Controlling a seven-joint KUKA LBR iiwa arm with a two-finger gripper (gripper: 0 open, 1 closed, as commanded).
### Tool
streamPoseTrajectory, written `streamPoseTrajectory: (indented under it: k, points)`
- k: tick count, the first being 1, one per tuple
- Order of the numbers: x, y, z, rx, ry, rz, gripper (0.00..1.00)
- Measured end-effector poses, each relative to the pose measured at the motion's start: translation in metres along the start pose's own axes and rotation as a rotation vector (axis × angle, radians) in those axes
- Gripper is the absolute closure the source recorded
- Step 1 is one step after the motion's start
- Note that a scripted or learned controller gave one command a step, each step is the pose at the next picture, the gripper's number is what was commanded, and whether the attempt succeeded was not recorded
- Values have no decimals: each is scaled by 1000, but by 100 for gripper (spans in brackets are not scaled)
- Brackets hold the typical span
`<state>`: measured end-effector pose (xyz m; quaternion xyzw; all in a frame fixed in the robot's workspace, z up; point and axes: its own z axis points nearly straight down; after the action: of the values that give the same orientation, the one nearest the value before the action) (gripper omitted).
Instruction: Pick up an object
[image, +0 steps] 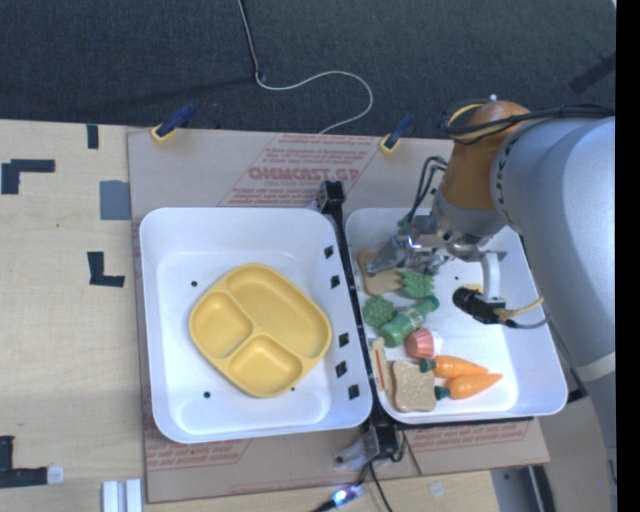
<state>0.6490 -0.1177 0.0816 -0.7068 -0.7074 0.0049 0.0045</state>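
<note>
Bench: tool (405, 255) low in right bin (535, 375), among toy food (400, 318).

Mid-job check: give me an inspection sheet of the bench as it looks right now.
Surface: two shallow white bins, left bin and right bin, side by side on cardboard sheet.
Job's things: right bin holds green toy vegetables, two orange toy carrots, a tan toast slice, a red-pink round toy.
Clutter: yellow three-compartment plastic plate in left bin.
Grippers: hand low over the right bin's far-left items; grasp not discernible.
Cables: thin white cable behind the bins; black cable at the wrist.
Surroundings: dark carpet, blue clamps.
</note>
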Motion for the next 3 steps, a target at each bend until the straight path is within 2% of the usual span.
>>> streamPoseTrajectory:
  k: [1, 3]
  points:
    - [1, 2, -10, -5, 2, -1, 100]
    - [5, 8, -89, -10, 1, -1, 100]
